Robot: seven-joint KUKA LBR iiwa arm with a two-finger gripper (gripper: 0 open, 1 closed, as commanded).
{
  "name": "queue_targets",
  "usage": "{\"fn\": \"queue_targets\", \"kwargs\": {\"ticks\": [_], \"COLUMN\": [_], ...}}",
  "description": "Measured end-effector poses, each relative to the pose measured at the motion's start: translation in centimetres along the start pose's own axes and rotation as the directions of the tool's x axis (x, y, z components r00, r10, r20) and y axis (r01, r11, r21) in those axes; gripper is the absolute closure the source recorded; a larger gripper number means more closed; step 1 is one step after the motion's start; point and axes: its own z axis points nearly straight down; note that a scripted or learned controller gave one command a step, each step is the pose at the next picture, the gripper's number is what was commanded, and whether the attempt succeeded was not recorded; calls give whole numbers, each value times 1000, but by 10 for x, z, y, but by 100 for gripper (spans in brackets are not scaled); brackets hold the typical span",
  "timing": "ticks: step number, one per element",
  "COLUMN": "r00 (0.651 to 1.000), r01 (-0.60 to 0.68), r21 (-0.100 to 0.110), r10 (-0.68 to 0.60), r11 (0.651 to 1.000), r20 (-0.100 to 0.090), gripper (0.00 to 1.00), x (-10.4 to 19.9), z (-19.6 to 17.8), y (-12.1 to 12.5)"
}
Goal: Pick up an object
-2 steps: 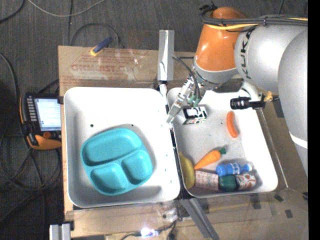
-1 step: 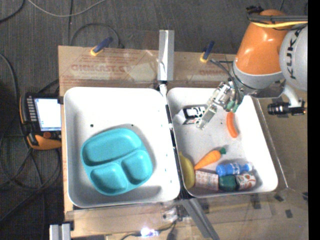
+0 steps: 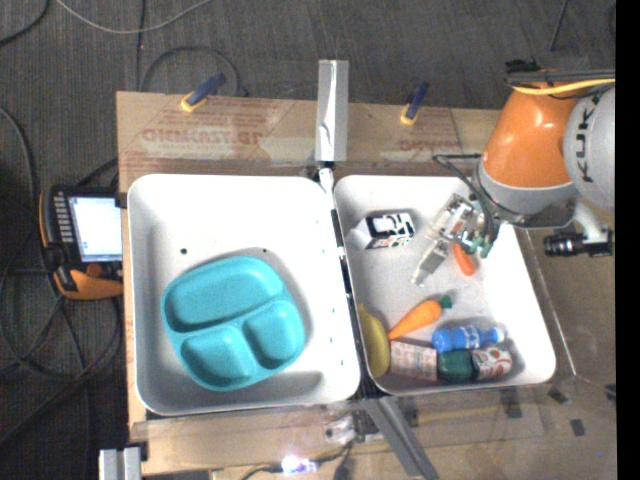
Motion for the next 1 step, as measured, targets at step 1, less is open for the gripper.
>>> {"fn": "queue_targets", "kwargs": {"ticks": [1], "r00": [998], "r01": [64], "r21": [0], "r10": [-64], "r11": [998], "r20": [4], "gripper": [0], "x": [-70], "z": [-55], "y": [-12]}}
